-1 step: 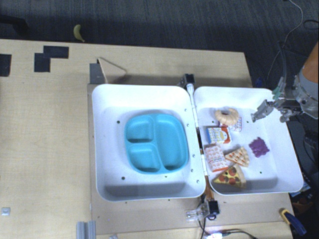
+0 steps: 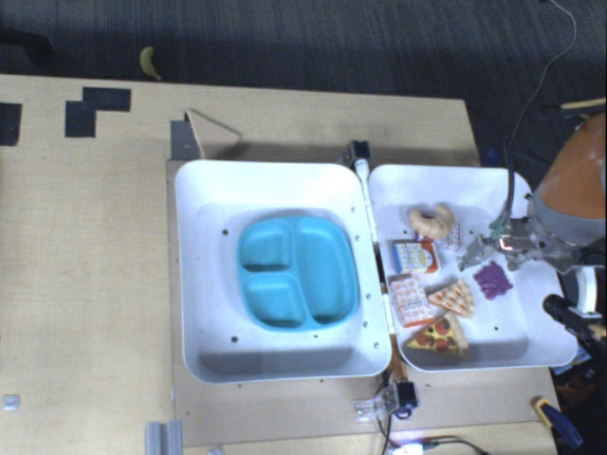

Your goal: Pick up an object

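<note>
Two shallow white bins sit side by side on the bench: the left bin (image 2: 204,254) carries a blue divided tray (image 2: 297,271), and the right bin (image 2: 541,339) holds all the loose pieces, which look like toy food. Near its far side lies a tan pretzel-like toy (image 2: 432,220); below that a small printed packet (image 2: 413,255), a red-and-white checked square (image 2: 410,299), a waffle-like wedge (image 2: 453,299) and a pizza slice toy (image 2: 437,336) crowd together along the near left of the bin. A purple grape-like cluster (image 2: 492,279) lies apart from them, toward the middle. The gripper (image 2: 486,247) hangs just above and beside that cluster, and whether its pincer is apart or together cannot be told from this slanted view; nothing shows between its tips. The purple cluster looks like the likeliest target, being nearest and standing clear of its neighbours. It is probably light, hollow plastic or rubber, bumpy and a little slick, so a grip across its narrower middle, low to the bin floor, seems safest. The flat pieces would likely be harder to pinch, since they lie close to the floor and touch one another.
</note>
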### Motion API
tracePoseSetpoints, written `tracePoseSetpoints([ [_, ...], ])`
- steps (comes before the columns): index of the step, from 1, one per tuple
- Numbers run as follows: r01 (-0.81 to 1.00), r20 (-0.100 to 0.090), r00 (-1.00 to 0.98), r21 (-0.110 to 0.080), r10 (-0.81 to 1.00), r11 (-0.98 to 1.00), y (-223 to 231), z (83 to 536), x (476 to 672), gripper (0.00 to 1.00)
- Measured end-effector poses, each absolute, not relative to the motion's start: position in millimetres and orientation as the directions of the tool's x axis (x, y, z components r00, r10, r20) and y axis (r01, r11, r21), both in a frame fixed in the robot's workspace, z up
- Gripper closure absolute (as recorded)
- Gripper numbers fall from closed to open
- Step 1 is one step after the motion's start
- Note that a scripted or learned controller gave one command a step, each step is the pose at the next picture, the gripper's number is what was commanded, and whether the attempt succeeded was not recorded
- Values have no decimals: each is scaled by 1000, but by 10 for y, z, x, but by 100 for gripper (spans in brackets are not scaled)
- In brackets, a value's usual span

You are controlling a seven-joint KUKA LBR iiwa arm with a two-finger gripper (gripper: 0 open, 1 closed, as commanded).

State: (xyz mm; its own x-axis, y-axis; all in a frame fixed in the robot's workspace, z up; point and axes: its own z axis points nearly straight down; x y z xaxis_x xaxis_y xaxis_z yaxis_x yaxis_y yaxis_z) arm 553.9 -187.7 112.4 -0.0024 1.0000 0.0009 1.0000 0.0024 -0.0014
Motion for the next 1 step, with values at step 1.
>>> tracePoseSetpoints([
  [1, 1000, -1, -3, 7, 1000, 3, -1874, 1251, 5566, 100],
])
